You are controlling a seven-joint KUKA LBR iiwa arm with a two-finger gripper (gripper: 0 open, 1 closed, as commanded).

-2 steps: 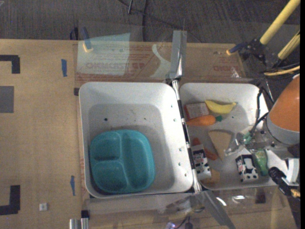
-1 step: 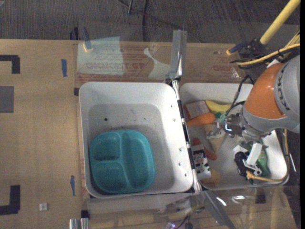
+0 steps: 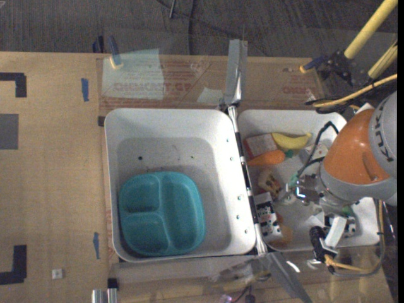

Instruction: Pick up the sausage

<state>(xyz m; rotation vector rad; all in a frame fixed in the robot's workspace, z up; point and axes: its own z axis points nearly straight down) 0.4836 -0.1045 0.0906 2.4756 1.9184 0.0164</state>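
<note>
My gripper point(image 3: 302, 191) hangs low over the middle of the right bin point(image 3: 252, 122), under the grey arm with its orange band. A small brown rounded piece point(image 3: 286, 235), which may be the sausage, lies by the bin's near wall, below and left of the gripper. It is partly cut off by the wrist. Nothing shows as held.
In the right bin lie a banana point(image 3: 290, 140), a carrot point(image 3: 267, 158), a red and white packet point(image 3: 259, 144), a tan lumpy item point(image 3: 270, 182) just left of the gripper and a black and white box point(image 3: 266, 214). The left bin point(image 3: 126, 128) holds a teal divided plate point(image 3: 161, 213).
</note>
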